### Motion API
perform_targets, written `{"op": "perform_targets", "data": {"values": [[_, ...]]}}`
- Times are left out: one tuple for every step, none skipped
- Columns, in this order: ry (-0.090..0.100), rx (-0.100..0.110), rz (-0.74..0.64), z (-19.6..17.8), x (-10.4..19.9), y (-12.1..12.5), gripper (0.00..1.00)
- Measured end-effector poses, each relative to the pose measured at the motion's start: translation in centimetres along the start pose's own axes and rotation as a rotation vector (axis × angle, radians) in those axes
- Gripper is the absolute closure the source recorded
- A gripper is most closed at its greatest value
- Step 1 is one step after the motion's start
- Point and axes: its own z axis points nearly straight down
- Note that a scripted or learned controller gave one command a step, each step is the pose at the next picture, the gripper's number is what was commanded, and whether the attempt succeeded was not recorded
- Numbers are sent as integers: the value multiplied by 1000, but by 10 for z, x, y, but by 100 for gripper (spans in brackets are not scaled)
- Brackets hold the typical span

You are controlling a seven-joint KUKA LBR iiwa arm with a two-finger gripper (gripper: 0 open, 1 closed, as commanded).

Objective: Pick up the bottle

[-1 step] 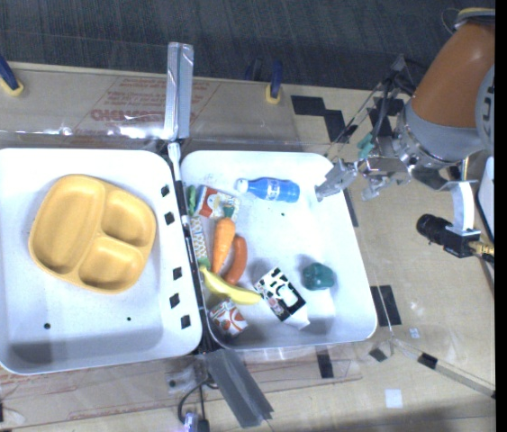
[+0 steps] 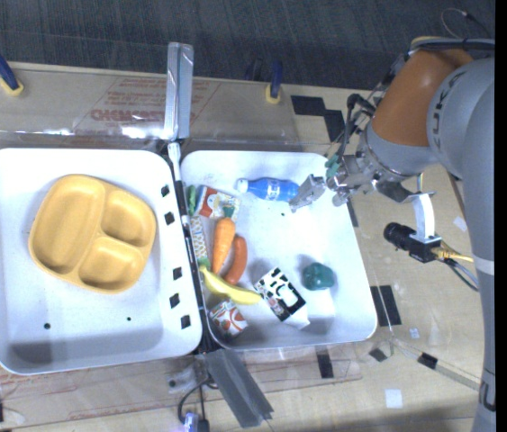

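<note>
**Right bin, bottle and gripper at the far edge**

We logged the bottle lying on its side near the far wall of the right bin, white cap toward the divider. Just beside its blue end we found the gripper; whether its fingers were apart or together, we could not tell. Also entered: a carrot, a banana, a green ball. The left bin held a yellow sectioned plate.

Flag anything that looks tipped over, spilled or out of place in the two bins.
The bottle lies on its side at the right bin's far end, near the gripper. Other items are heaped against the divider wall. Nothing looks spilled or broken.
</note>
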Motion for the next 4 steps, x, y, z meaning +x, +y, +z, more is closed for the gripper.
{"op": "perform_targets", "data": {"values": [[0, -3, -2, 99, 17, 52, 0], [1, -1, -8, 89, 18, 53, 100], [2, 11, -15, 102, 95, 70, 100], [1, -4, -4, -2, 165, 80, 100]]}}
